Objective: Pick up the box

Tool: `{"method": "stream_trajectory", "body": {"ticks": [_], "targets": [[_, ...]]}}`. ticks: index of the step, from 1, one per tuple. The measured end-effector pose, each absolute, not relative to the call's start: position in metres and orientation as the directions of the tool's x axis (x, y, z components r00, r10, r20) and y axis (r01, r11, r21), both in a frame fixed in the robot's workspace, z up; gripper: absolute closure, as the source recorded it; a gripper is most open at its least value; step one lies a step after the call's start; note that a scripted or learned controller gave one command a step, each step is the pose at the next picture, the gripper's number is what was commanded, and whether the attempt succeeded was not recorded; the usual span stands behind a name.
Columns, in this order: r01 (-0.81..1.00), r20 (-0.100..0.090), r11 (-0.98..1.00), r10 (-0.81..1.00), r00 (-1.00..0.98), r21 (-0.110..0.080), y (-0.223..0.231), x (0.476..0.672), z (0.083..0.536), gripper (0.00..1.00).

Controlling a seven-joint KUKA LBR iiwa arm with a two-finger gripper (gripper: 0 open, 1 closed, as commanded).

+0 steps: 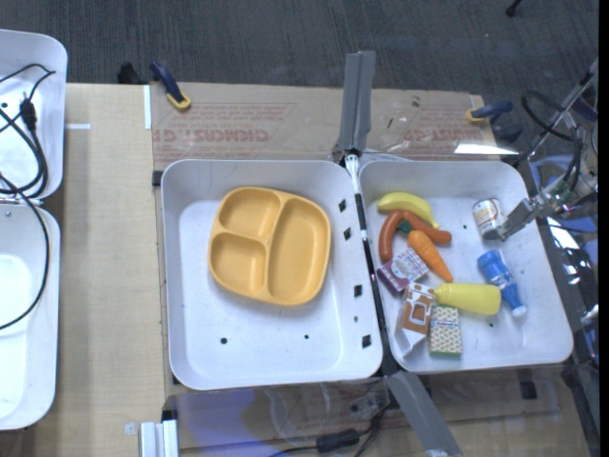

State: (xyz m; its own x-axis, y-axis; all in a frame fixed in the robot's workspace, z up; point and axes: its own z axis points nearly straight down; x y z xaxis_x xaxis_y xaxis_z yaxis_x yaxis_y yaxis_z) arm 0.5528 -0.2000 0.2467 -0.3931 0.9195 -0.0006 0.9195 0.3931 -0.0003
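Progress on the pick is nil as judged from the layout: no box is lifted. Left bin (190, 350) carries a yellow divided plate (271, 246) near its centre, with bare floor all around it. Right bin (542, 346) is crowded toward its left wall. A banana (407, 205), a red sausage (385, 236) and a carrot (430, 253) lie at the top of the cluster. Below them a small box (416, 310) lies beside a second box (445, 331), under a yellow bottle (468, 298); which one is meant is not clear. Both boxes sit close to the left wall and front rim, so approach room is tight. Further right are a can (487, 216) and a blue bottle (500, 276). Gripper (519, 219) hovers beside the can at the right side; whether its fingers are apart or together cannot be told.
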Motion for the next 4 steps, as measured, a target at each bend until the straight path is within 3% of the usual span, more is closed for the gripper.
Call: {"method": "stream_trajectory", "body": {"ticks": [1, 2, 3, 4], "targets": [[0.932, 0.002, 0.361, 0.932, -0.361, -0.001, -0.222, 0.477, 0.103, 0.0], [0.934, 0.001, 0.357, 0.934, -0.357, 0.001, -0.222, 0.478, 0.112, 1.0], [0.997, 0.0, 0.082, 0.997, -0.082, 0.002, -0.222, 0.478, 0.093, 1.0], [0.996, 0.012, 0.09, 0.996, -0.09, -0.003, -0.215, 0.479, 0.091, 0.0]]}}
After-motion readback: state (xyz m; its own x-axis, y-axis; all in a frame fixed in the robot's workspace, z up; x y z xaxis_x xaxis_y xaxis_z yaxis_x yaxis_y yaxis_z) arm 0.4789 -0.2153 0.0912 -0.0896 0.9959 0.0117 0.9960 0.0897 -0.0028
